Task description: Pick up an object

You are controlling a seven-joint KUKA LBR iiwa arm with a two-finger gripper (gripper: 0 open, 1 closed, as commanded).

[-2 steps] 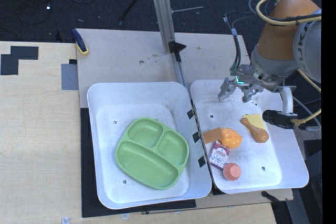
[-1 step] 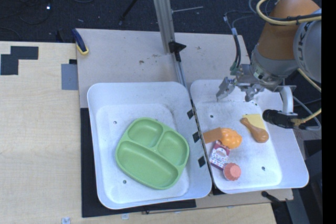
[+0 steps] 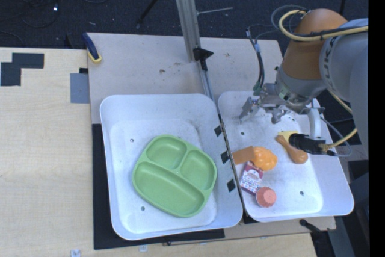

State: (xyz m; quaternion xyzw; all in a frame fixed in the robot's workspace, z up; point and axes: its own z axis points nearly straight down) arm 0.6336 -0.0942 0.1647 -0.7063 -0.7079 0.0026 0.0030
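The grey arm (image 3: 346, 63) comes in from the right edge of the frame and bends down and to the left. Its orange band (image 3: 313, 39) sits high at the upper right, above the wrist. The wrist tips downward, so the gripper (image 3: 261, 114) hangs over the upper left part of the right bin (image 3: 337, 201), close to that bin's far rim. From where I stand its two fingers (image 3: 246, 110) look spread apart, with bare white bin floor between them and nothing in their grasp. The things to pick lie lower in the same bin, apart from the gripper. An orange-yellow lump (image 3: 264, 158) sits near the bin's middle, touching a flat brownish-orange piece (image 3: 239, 155) on its left. Just below them lies a small red and white packet (image 3: 251, 178), and at its lower right corner is a round salmon-red piece (image 3: 266, 197). An orange elongated thing (image 3: 293, 151) lies to the right of the lump, toward the bin's right side. The left bin (image 3: 120, 123) holds a green divided plate (image 3: 174, 176), set slightly askew in its lower half. A metal post (image 3: 187, 15) stands upright behind the bins at top centre.
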